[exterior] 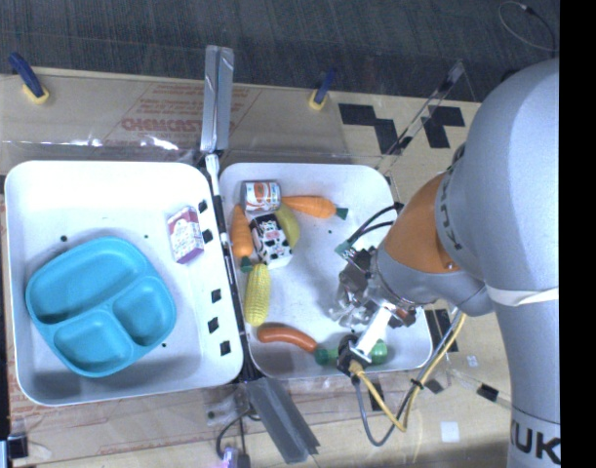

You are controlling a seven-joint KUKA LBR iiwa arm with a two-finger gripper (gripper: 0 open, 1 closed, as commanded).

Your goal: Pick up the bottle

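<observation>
The bottle (270, 239) is small and white with black cow patches. It lies in the upper left part of the right bin (376, 188), between an orange carrot (240, 232) and a yellow banana (290, 225). My gripper (349, 303) hangs low over the lower right part of the same bin, well to the right of the bottle and below it. Nothing visible sits in the gripper, and the wrist hides how its jaws stand.
Around the bottle lie a red and white can (261, 195), a second carrot (310, 206), a corn cob (258, 293), a sausage (286, 336) and a green item (324, 356). The left bin (102, 178) holds a blue divided plate (98, 305) and a small carton (185, 234).
</observation>
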